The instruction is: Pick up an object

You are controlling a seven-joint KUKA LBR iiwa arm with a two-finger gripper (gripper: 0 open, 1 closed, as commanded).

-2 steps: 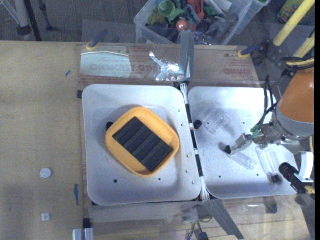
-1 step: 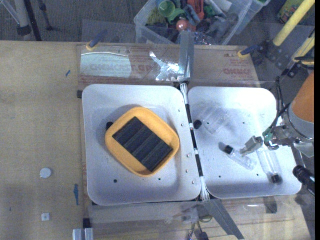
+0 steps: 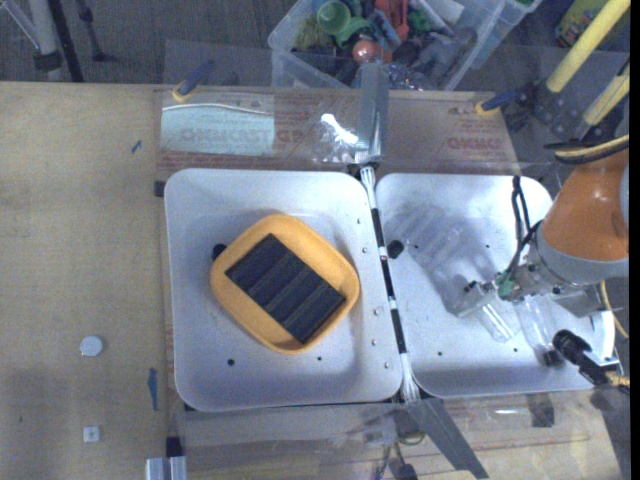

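Bench (image 3: 70, 218), tan wood, bearing two shallow white bins side by side.

Left bin (image 3: 190, 368): one yellow object with a dark ribbed top (image 3: 284, 282), lying flat and turned at a slant, at the bin's centre. It sits at about 9 o'clock from the gripper, well apart from it, across the divider between the bins.

Right bin (image 3: 450, 368): gripper (image 3: 478, 298) low over the floor at the bin's centre, fingers pale and hard to make out against the white; whether the claw is wide, narrow or holding anything cannot be told. Grey arm with orange band (image 3: 590, 213) at 3 o'clock of the bin.

Beyond the bins, at 12 o'clock: clear tub of mixed coloured items (image 3: 400, 18).
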